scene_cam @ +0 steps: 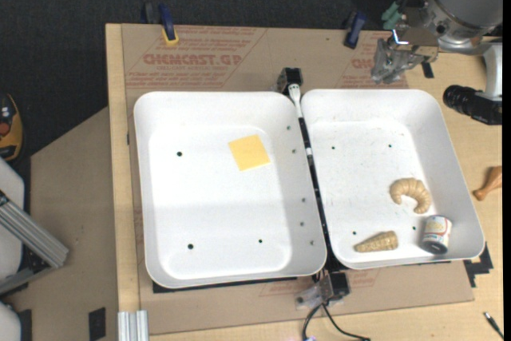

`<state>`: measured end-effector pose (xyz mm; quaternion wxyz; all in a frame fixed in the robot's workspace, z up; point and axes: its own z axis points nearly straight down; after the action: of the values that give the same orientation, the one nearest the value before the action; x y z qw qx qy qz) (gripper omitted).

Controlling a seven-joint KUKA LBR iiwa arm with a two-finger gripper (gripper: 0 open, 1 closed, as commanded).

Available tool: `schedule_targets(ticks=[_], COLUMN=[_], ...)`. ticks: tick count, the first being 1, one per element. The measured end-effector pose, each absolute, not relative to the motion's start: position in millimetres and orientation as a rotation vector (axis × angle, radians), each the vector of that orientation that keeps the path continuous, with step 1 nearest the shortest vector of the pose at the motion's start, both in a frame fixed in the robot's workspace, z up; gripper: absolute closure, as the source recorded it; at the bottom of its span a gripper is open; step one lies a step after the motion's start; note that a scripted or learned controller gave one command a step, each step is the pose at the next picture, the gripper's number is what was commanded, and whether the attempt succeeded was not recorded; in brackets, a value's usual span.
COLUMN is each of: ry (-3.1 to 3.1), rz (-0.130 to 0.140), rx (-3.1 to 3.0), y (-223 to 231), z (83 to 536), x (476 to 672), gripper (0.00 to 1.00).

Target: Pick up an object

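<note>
Small tin can (436,234), tan cone (377,242), curved croissant (410,193), jaws (390,65) state unclear

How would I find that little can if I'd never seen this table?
Look at the right-hand white bin, then at its near right corner. The small can lies there on its side, beside a croissant and a cone. It alone is round and printed, with a dark end; the other two are plain tan.
</note>
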<state>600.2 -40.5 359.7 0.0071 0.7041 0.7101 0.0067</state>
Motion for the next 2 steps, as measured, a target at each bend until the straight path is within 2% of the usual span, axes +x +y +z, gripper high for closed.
schedule_targets(ticks=[1,2], ry=[2.236,2.223], rz=[0.006,0.009], rx=[2.208,2.214], y=[80,129], z=[310,346], x=[635.1,668.0], gripper=[1.00,1.00])
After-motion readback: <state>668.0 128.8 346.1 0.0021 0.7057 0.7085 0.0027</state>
